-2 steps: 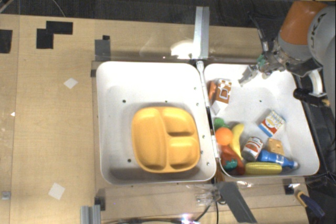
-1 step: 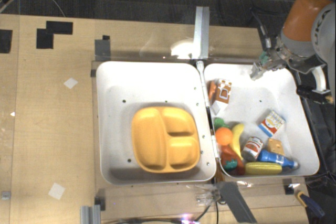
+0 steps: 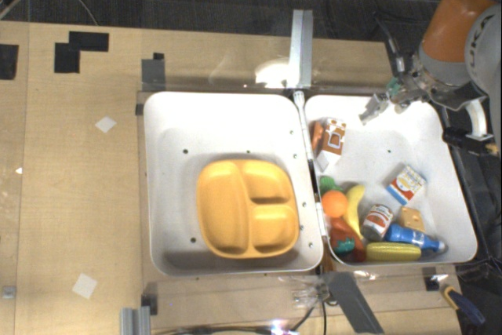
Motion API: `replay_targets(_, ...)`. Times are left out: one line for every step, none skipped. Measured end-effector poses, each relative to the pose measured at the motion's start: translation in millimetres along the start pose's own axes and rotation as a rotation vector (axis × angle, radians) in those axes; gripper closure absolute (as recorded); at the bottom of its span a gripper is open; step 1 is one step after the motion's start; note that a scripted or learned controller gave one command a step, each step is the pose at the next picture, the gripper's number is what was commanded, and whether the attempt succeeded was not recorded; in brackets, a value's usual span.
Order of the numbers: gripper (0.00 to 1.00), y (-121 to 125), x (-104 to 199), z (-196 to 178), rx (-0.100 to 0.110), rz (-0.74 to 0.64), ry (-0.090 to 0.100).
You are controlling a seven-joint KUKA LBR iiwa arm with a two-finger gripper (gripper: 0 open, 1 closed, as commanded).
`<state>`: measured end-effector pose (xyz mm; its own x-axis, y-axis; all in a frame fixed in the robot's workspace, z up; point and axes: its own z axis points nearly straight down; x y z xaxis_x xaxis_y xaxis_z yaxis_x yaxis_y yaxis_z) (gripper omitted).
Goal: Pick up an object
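My gripper (image 3: 384, 106) hangs over the far edge of the right bin (image 3: 392, 145), open, with nothing between its fingers. Below it in that bin lie an orange-and-white carton (image 3: 332, 139) by the left wall, a red-and-white box (image 3: 405, 184), a small can (image 3: 378, 220), a banana (image 3: 355, 206), an orange ball (image 3: 335, 203), a blue bottle (image 3: 414, 237) and a yellow oblong piece (image 3: 392, 251). The gripper is well apart from all of them; the carton is the closest.
The left bin (image 3: 169, 169) holds a yellow divided plate (image 3: 248, 208). A metal post (image 3: 302, 51) stands behind the wall between the bins. The arm's orange band (image 3: 455, 27) is at the upper right. Bare bin floor lies under the gripper.
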<state>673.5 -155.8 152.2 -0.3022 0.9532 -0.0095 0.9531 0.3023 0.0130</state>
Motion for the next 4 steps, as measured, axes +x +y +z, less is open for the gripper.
replay_targets(0.00,-25,23,64,0.007,0.277,0.005)
replay_targets(0.00,-83,33,62,0.007,0.329,0.004)
replay_targets(0.00,-57,29,64,0.008,0.951,0.002)
replay_targets(0.00,-55,42,-71,0.006,0.699,0.004)
